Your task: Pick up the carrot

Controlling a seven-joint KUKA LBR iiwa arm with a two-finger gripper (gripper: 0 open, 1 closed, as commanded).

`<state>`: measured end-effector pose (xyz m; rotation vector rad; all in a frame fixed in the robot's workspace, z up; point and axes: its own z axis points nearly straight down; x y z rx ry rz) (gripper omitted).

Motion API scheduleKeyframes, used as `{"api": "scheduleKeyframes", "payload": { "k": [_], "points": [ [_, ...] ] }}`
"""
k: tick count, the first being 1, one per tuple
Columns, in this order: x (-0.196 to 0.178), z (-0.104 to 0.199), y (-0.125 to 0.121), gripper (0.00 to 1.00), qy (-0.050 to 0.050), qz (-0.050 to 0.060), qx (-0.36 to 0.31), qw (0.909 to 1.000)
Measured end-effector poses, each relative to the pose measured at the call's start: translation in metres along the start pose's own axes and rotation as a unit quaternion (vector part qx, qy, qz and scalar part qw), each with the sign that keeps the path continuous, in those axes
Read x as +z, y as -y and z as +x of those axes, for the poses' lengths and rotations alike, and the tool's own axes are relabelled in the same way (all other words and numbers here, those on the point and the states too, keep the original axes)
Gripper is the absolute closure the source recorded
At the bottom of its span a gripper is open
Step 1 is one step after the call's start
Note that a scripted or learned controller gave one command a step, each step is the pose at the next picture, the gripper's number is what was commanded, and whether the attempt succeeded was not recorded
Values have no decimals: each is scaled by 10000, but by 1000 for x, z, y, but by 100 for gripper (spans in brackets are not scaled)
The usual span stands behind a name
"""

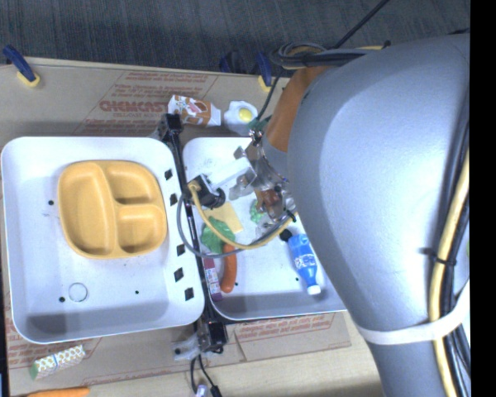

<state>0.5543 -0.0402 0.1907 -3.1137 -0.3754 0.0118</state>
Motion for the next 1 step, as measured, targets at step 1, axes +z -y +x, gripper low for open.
{"api": "scheduleKeyframes", "payload": {
  "k": [1],
  "points": [
    [0, -11, 6, 0, 0, -1, 161, 9999]
  ]
}}
